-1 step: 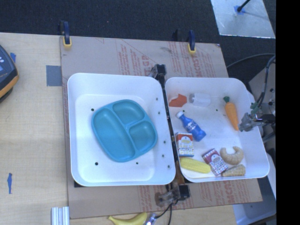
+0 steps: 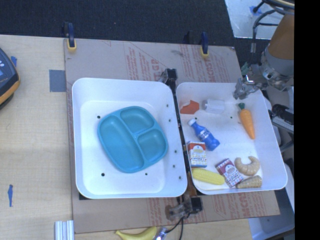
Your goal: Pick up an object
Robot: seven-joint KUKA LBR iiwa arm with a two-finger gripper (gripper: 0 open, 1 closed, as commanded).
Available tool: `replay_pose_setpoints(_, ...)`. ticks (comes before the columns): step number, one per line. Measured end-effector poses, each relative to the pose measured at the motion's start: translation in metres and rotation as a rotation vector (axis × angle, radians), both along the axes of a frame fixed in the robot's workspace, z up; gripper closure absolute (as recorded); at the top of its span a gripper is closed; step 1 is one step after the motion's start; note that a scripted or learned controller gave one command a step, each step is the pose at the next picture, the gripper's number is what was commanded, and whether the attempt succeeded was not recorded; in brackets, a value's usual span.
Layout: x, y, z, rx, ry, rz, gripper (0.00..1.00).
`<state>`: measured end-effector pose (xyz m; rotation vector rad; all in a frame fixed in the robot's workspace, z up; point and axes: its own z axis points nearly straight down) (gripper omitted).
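My gripper (image 2: pixel 243 90) hangs over the far right corner of the right bin (image 2: pixel 278 156), just above the green top of an orange carrot (image 2: pixel 247 123). Left of it lies a clear plastic cup (image 2: pixel 215 105) on its side, and further left a small red-orange piece (image 2: pixel 189 107). A blue bottle (image 2: pixel 205 135) lies in the middle of the bin. Near the front sit a small carton (image 2: pixel 198 154), a yellow corn cob (image 2: pixel 207 176), a red packet (image 2: pixel 229 172), a tan croissant (image 2: pixel 248 165) and a pale bread piece (image 2: pixel 250 183).
The left bin (image 2: pixel 85 179) holds a blue divided plate (image 2: pixel 132 138). A banana (image 2: pixel 138 233) lies at the bench's front edge. A dark device (image 2: pixel 7 77) sits at the far left. Clamps (image 2: pixel 170 76) join the bins at the back.
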<state>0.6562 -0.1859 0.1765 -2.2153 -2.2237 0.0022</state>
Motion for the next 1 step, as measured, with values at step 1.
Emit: replay_pose_setpoints(1,-0.0647,-0.0264,-0.0782,-0.002,0.003,0.001,0.00)
